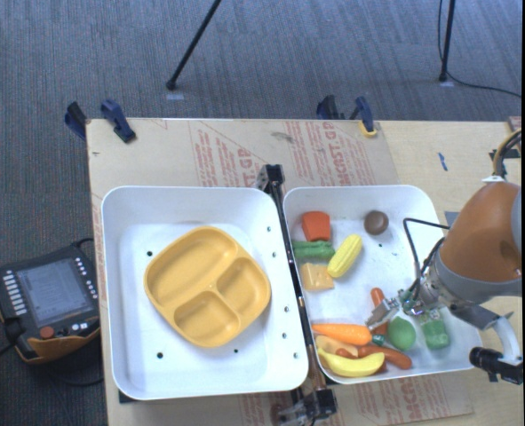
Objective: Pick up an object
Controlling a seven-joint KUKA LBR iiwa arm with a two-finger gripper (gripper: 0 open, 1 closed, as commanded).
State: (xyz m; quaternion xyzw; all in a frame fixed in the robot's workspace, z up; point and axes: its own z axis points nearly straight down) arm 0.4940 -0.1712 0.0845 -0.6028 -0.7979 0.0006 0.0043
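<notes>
The right white bin (422, 204) holds several toy foods: an orange-red pepper (315, 224), a brown ball (376, 223), a corn cob (345, 255), a green pod (313, 249), a cheese wedge (316, 277), a carrot (342, 333), a banana (351, 363), a red chili (388, 356), a round green fruit (401, 335) and a green block (436, 335). My gripper (390, 311) is low in this bin's near right part. It sits just above the round green fruit and beside a small orange piece (377, 296). Nothing visibly hangs from it.
The left white bin (124, 229) holds a yellow divided plate (207, 284). A raised divider (284, 238) separates the bins. The arm's orange band (484, 238) overhangs the right bin's right rim. A teach pendant (47, 300) lies off the bench at left.
</notes>
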